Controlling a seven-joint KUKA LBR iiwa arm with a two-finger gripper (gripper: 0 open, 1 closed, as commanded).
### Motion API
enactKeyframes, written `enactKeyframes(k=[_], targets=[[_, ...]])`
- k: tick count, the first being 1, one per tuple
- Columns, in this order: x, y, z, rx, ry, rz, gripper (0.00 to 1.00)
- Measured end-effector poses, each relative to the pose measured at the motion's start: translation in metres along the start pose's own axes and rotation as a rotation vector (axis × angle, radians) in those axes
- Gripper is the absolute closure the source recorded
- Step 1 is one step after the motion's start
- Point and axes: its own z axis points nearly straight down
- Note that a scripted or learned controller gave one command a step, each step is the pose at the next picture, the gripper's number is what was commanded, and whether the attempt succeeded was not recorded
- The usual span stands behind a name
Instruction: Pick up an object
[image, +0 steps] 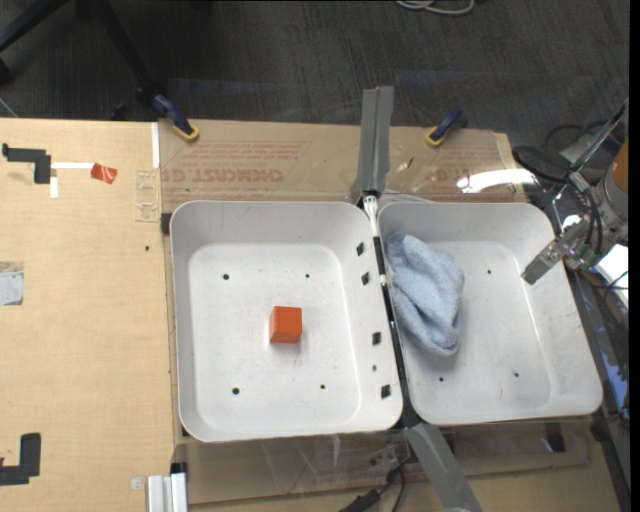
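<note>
At the right rim of the right bin (575, 330), the claw (556, 255) hangs from the arm (605, 215), which reaches in from the right edge. It sits at the frame margin, small and partly blurred, so whether it is open or closed can't be told; nothing is visible in it.

Two candidates for the pick:
- red cube (286, 325) on the floor of the left bin (190, 300), roughly mid-floor, well apart from every wall. That gives free approach from any side, and the rigid, square faces should take a two-finger pinch cleanly
- blue cloth (428, 288) in the right bin, bunched against the left wall next to the divider between bins. It is closer to the claw, but soft and crumpled, and hugging the wall, so a descent there risks clipping the rim or catching only a fold

Judgement: task not started, arm looks parked clear of both bin floors so the camera sees the contents. Next move needs a traverse left and a drop over the chosen item. Cloth is the shorter reach, cube the safer grasp

Table (80, 300) left of the bins carries only tape marks
</note>
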Motion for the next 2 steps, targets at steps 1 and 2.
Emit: enactKeyframes(k=[1, 2], targets=[[-0.023, -0.003, 0.012, -0.001, -0.001, -0.165, 1.00], [-0.003, 0.007, 0.029, -0.001, 0.000, -0.146, 1.00]])
